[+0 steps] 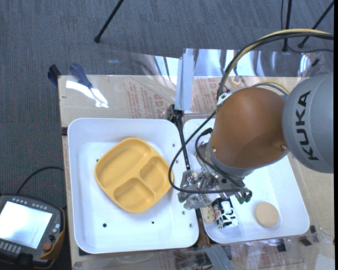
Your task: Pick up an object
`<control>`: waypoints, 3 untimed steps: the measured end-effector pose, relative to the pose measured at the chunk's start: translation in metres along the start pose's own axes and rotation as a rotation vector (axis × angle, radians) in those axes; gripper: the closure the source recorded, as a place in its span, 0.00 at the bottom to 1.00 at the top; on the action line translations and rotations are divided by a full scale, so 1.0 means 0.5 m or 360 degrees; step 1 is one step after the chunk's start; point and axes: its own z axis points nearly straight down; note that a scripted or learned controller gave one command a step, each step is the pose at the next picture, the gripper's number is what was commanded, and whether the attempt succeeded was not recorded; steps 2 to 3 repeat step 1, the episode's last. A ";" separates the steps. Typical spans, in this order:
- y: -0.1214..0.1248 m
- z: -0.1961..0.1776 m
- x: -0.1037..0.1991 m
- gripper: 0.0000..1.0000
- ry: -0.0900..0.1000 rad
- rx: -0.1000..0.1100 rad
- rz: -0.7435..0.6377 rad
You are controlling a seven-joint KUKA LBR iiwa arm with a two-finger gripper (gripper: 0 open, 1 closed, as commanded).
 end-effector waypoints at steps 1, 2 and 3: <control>-0.050 0.031 0.002 1.00 0.0004 0.0001 -0.0245; -0.050 0.031 0.002 1.00 0.0004 0.0001 -0.0245; -0.050 0.031 0.002 1.00 0.0004 0.0001 -0.0245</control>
